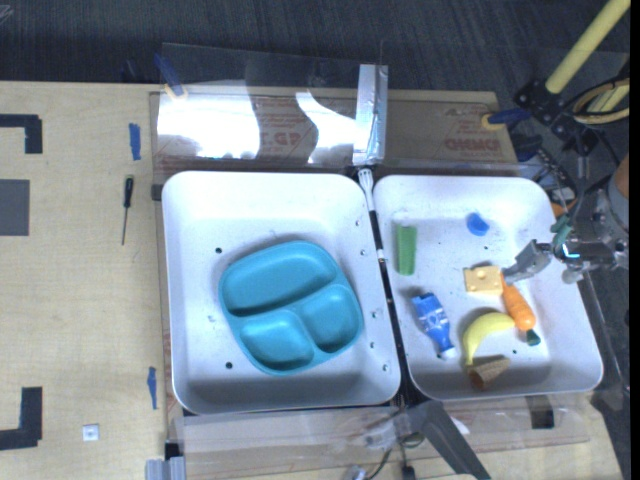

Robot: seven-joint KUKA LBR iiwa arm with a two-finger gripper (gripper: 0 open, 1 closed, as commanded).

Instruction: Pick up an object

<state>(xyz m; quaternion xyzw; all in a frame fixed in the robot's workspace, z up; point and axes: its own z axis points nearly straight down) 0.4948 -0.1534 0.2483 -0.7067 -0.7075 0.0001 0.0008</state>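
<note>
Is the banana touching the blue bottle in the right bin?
Apart. The camera view shows a strip of white bin floor between the banana and the blue bottle.

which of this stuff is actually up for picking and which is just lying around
For the job, in the right bin: green block, blue cap, cheese wedge, carrot, banana, blue bottle, brown block; gripper nearby.

Lying about: blue divided tray in the left bin, screwdriver on the bench.
</note>
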